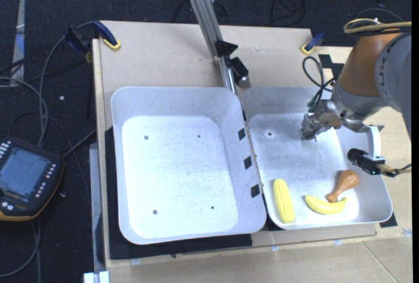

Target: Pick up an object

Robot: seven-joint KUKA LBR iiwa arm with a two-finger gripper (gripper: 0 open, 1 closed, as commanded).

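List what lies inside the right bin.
In the right bin: a corn cob, a banana and a brown drumstick-shaped toy near its front. The gripper hides some floor beneath it.

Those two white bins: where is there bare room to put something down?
The left white bin has its whole floor bare. The right white bin is bare at its far-left part; its near end is crowded by yellow corn cob, yellow banana and brown drumstick.

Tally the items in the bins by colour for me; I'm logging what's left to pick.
Yellow: 2, the corn cob and the banana
Brown: 1, the drumstick-shaped toy
Total: 3, all in the right bin
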